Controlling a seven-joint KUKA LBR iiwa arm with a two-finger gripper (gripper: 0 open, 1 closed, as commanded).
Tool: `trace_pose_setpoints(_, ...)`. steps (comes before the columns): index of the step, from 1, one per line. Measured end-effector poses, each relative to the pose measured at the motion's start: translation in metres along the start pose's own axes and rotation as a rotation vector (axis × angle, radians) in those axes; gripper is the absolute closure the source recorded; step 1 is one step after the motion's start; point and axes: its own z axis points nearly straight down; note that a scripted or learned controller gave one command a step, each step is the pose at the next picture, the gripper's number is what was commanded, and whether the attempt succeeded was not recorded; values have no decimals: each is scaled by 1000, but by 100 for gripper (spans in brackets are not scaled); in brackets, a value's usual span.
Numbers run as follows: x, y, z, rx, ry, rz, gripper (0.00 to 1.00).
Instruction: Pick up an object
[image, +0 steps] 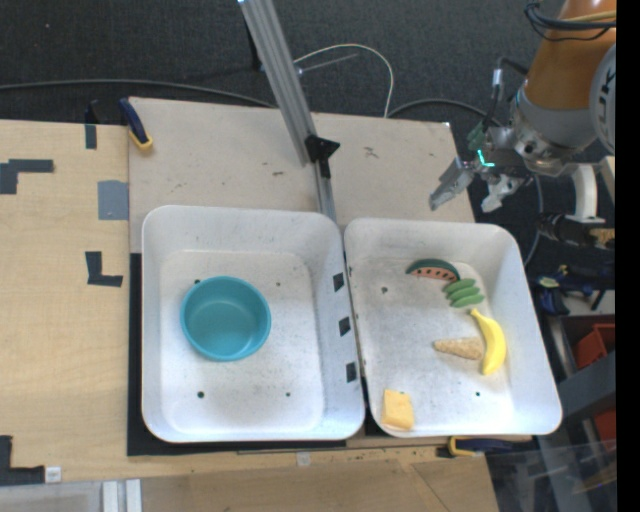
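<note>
- The teal bowl (226, 318) sits alone in the left bin (160, 400), well apart from the right bin (520, 400).
- In the right bin lie a cheese wedge (398, 410), a watermelon slice (432, 270), a green piece (464, 293), a bread piece (459, 347) and a banana (489, 340); all look like light, stiff toys.
- The banana seems easiest, pinched across its middle.
- The end effector (475, 185) hangs beyond the right bin's far rim, fingers spread apart, holding nothing.

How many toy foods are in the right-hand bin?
5: watermelon slice at the back, green pod just in front, banana along the right, tan wedge touching it, cheese block at the front-left corner.
</note>
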Motion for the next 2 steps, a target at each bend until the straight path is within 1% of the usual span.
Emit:
trace_pose_setpoints(1,2,-2,44,3,0,0,0)
trace_pose_setpoints(2,-3,0,91,4,0,1,0)
